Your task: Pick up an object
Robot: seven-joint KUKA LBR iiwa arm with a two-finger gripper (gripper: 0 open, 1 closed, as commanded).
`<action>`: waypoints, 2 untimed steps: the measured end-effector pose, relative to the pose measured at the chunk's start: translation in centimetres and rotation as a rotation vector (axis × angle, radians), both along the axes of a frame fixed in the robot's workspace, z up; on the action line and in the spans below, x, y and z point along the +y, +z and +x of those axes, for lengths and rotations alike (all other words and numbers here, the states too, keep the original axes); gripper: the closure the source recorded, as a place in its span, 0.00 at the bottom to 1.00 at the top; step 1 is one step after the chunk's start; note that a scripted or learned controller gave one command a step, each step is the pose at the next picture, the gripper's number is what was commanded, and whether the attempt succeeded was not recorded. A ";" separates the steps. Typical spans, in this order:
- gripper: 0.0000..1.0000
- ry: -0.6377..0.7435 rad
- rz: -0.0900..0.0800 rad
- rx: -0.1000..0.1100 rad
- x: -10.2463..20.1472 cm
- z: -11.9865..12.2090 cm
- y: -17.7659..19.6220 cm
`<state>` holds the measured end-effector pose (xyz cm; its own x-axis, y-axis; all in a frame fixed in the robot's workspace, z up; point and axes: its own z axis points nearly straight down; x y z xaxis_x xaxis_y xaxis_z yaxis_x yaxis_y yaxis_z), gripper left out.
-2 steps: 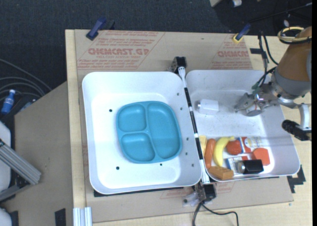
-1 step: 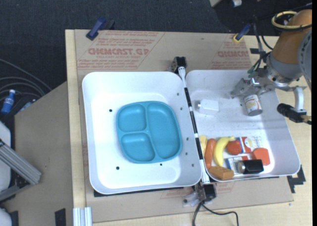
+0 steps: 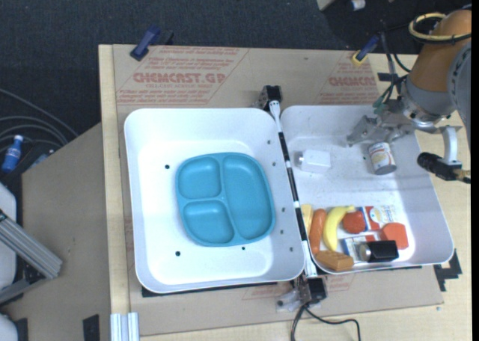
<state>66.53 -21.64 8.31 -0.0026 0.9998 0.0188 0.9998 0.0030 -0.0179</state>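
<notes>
- Standing by the table (image 3: 224,70), I find the pincer (image 3: 372,128) low in the far part of the right bin (image 3: 419,205); whether it is released or clenched cannot be told from this slant.
- Nearest candidate: a small can (image 3: 381,158) lying on its side just beside the pincer, on the bin floor and apart from it.
- Judged handling: light, stiff, smooth-walled, and liable to roll; best taken across its round body near the middle.
- A white block (image 3: 314,159) lies further out from the pincer, towards the bin divider.
- Well beyond the can, at the bin's near end, a banana (image 3: 334,221) sits in a crowded heap; grasping there looks awkward.
- The blue tray (image 3: 224,198) rests in the other bin.
</notes>
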 end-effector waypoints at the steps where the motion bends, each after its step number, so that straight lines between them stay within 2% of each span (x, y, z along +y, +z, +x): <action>1: 1.00 0.002 -0.014 -0.015 -0.3 0.2 1.2; 2: 0.00 0.003 -0.006 -0.011 0.0 0.2 1.1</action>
